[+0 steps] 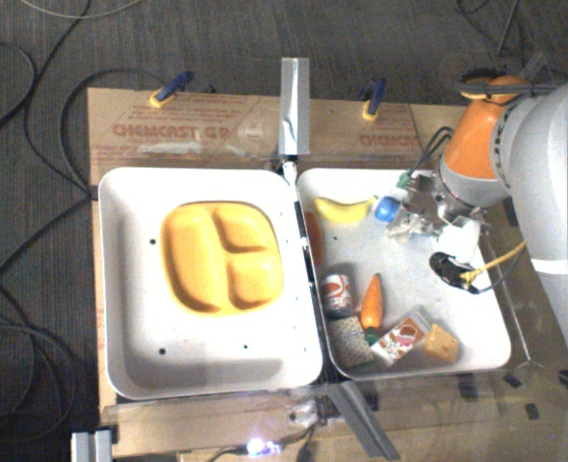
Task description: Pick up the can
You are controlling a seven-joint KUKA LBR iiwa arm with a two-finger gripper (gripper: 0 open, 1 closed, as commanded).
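- The can (337, 293) lies untouched by the left wall of the right bin (496, 354), so the pick appears not yet begun.
- The end effector (417, 212) hovers near the bin's upper right, well apart from the can; whether it is open or closed I cannot tell.
- A carrot (372, 301) lies just beside the can, and a snack packet (399, 340) sits lower, crowding a grasp.
- A banana (343, 209) rests near the top.
- The left bin (120, 287) holds a yellow divided plate (223, 256).

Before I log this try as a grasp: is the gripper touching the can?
Apart. The camera view shows the gripper at the right bin's top, with bare white floor between it and the can lower left.
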